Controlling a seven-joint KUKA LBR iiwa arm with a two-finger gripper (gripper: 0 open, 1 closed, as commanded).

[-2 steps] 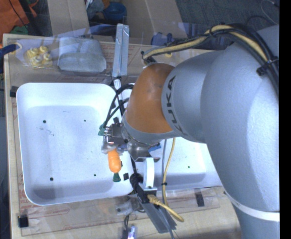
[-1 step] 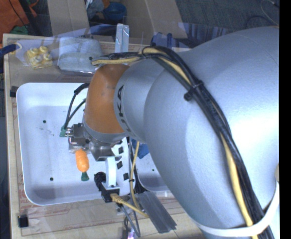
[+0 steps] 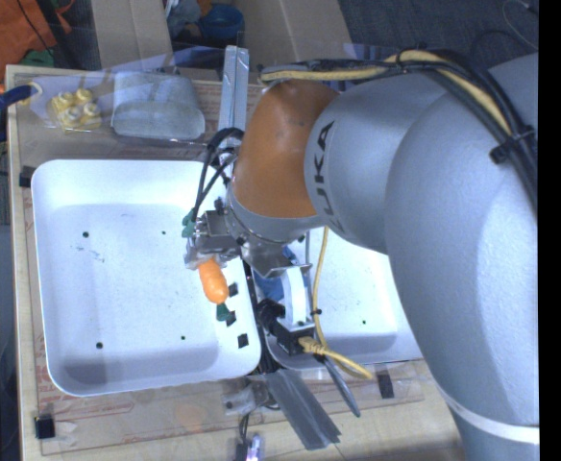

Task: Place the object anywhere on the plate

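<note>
Seemingly, the orange carrot-like object (image 3: 212, 282) is being kept at the right edge of the left bin (image 3: 98, 296), just under the gripper (image 3: 207, 250), which is being held directly above it, touching or nearly touching its upper end. Whether the object is being gripped or merely being covered from above cannot be told, and the gripper's state, clenched or released, cannot be told either. The arrangement is being judged as a pick in hand: the object is being kept by the wall shared with the right bin (image 3: 367, 301), the short way across. That bin is being largely hidden by the arm (image 3: 405, 181), so where the plate lies cannot be told. At the far left corner of the bench (image 3: 117, 413), a clear bag of yellow pieces (image 3: 69, 109) is being kept outside both bins, apart from the work.
</note>
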